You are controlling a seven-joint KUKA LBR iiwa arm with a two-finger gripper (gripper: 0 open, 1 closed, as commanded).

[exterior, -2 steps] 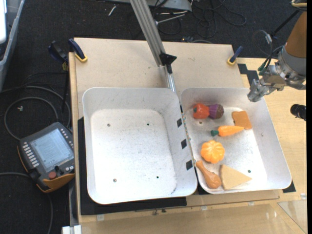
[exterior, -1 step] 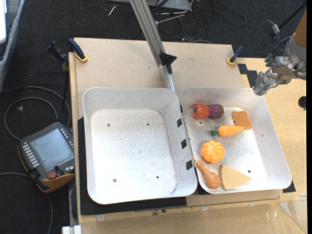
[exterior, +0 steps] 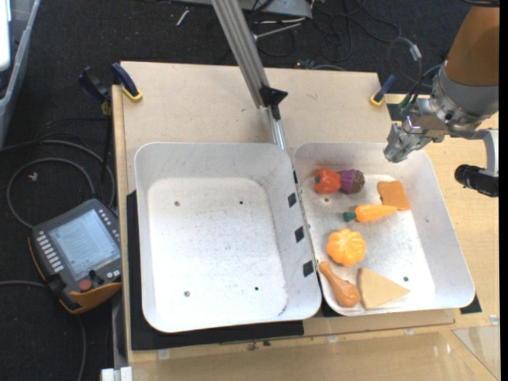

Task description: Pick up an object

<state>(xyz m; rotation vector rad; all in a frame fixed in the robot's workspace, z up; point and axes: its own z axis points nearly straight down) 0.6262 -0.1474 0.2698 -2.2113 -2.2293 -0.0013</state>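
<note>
From the fixed camera above the bench, the grey arm with its orange band [exterior: 479,34] reached in from the right, and its two-finger gripper [exterior: 398,151] hung over the far right corner of the right-hand shallow white bin [exterior: 444,236], above the rim and apart from everything lying inside; whether the gripper was spread or closed could not be told, since it showed only as a small grey blur, and nothing was seen in it. The bin's contents lay below and to the left of the gripper. At the far end sat a red tomato-shaped toy [exterior: 326,181] touching a dark purple rounded toy [exterior: 352,181]. Just to their right lay a flat orange block [exterior: 394,194], and just beside it, a small orange carrot with a green tip [exterior: 371,213] pointing left. Nearer the middle rested a round orange pumpkin-like toy [exterior: 347,246]. At the near end, a tan-orange drumstick-shaped piece [exterior: 340,285] lay against the bin's left wall, with a pale yellow wedge [exterior: 381,287] like a slice of cheese just beside it. The left-hand shallow white bin [exterior: 159,165] stood alongside, its edge overlapping the other's. Both rested on a light wooden bench top [exterior: 198,105], a slanted metal pole [exterior: 242,42] rose from behind the bins, and a grey handheld control pendant [exterior: 78,251] lay on the dark floor at the left.
</note>
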